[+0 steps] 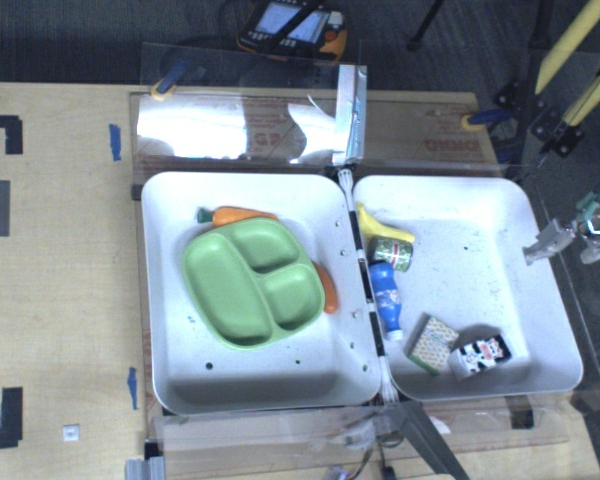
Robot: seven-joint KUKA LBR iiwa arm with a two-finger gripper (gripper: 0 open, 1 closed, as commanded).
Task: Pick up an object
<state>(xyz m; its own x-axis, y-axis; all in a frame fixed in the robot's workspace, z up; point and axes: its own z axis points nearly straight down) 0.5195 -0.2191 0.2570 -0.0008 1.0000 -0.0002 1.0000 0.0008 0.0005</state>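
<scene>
- You had the gripper (558,236) at the right bin's (510,196) outer rim; I cannot tell its opening.
- Can (392,255) sat inside, above the blue bottle (386,303).

Divided plate (252,284) in left bin (170,268); bottle (385,301) in right bin (500,268)

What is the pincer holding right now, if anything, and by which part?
Nothing can be seen in it. The pincer sits at the right bin's right rim, apart from the objects lying in that bin.

Right bin (500,208) open centrally; objects (388,268) crowd its left edge
</scene>
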